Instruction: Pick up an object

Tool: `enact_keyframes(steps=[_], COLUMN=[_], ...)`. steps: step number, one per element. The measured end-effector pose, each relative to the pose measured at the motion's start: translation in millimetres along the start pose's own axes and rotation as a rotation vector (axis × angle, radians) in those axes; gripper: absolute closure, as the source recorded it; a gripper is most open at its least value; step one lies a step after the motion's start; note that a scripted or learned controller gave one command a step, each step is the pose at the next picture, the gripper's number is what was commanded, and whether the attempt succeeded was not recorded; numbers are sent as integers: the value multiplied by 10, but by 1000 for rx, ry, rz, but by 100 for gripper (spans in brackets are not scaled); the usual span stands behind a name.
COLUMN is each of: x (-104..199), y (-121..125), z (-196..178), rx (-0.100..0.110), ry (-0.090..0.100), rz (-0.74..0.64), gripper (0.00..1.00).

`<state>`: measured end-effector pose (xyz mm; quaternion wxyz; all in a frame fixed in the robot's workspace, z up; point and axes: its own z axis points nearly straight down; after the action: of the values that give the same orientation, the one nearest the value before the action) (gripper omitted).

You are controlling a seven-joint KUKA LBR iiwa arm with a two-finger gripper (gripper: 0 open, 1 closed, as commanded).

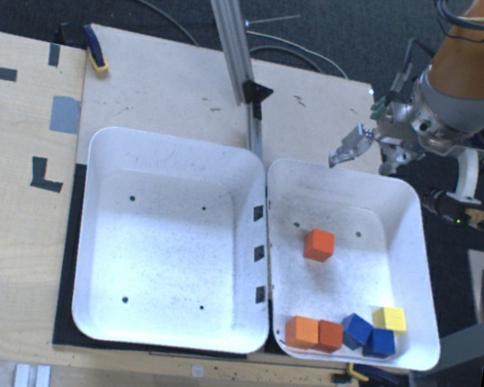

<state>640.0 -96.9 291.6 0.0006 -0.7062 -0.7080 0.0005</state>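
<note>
My gripper (pixel 364 156) hangs above the far rim of the right bin (pixel 422 253); its fingers stand open and nothing is between them. Below and slightly left of it, an orange cube (pixel 319 244) lies alone in the middle of that bin. Along the bin's front wall sit an orange cube (pixel 300 331), a red-orange cube (pixel 329 335), two blue cubes (pixel 355 328) (pixel 380 344) and a yellow cube (pixel 391 318), packed close together.
The left bin (pixel 94 210) adjoins the right one. A slanted aluminium pole (pixel 234 41) rises behind the bins' shared edge. A blue and yellow clamp (pixel 96 49) lies at the bench's far left. Cables run across the dark floor behind.
</note>
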Motion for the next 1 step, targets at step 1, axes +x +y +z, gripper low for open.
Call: enact_keyframes(steps=[1], x=[-86], y=[-467], z=[1293], rx=[10], ry=[0], rz=[2], gripper=[0])
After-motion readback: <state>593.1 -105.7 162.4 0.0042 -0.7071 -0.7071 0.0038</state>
